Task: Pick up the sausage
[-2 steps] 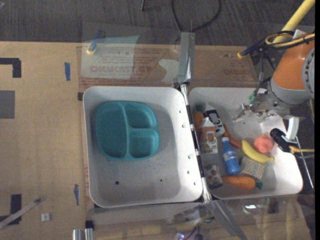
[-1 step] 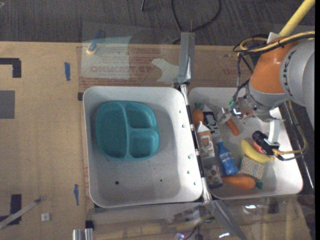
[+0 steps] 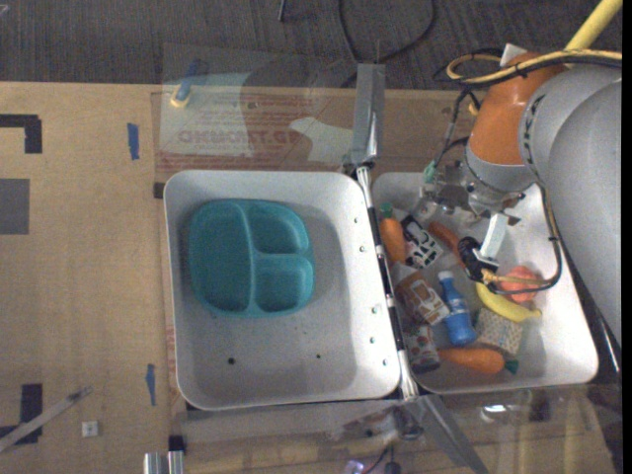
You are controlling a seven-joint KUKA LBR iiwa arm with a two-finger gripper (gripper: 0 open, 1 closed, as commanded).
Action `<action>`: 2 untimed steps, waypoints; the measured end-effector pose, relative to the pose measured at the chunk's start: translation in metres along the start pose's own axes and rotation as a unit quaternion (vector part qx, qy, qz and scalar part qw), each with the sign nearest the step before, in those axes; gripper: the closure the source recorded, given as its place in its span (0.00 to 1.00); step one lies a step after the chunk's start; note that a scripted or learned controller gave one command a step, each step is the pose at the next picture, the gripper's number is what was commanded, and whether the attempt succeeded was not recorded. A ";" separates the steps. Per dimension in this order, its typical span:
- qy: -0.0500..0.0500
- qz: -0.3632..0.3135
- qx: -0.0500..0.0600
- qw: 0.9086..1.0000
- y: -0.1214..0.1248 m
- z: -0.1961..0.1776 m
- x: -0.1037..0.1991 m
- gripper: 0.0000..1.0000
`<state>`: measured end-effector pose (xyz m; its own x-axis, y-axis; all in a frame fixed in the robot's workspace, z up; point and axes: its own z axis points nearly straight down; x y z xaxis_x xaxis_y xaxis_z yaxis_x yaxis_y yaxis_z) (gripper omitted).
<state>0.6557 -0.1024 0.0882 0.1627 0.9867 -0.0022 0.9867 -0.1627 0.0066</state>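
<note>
Sausage (image 3: 443,235): one, right bin (image 3: 573,358); two carrots (image 3: 393,238), one banana (image 3: 506,303), one blue bottle (image 3: 456,316). One teal plate (image 3: 251,256), left bin (image 3: 197,363). Gripper (image 3: 456,227) over sausage, grip can't tell.

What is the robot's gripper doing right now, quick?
Gripper: low in the right bin over the cluttered toys; open or shut cannot be told.

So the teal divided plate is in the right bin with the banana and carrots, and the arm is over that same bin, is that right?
Not quite. The camera view shows the teal divided plastic plate lying in the left white bin, alone. The yellow banana and orange carrots are in the right white bin, and the grey arm with the orange band is over that bin.
</note>
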 end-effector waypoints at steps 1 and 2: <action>0.000 -0.028 0.001 1.000 -0.029 0.000 -0.053 0.00; 0.001 -0.027 -0.002 1.000 -0.027 -0.012 -0.054 1.00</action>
<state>0.6205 -0.1508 0.0999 0.1093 0.9940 -0.0001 0.9940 -0.1093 0.0099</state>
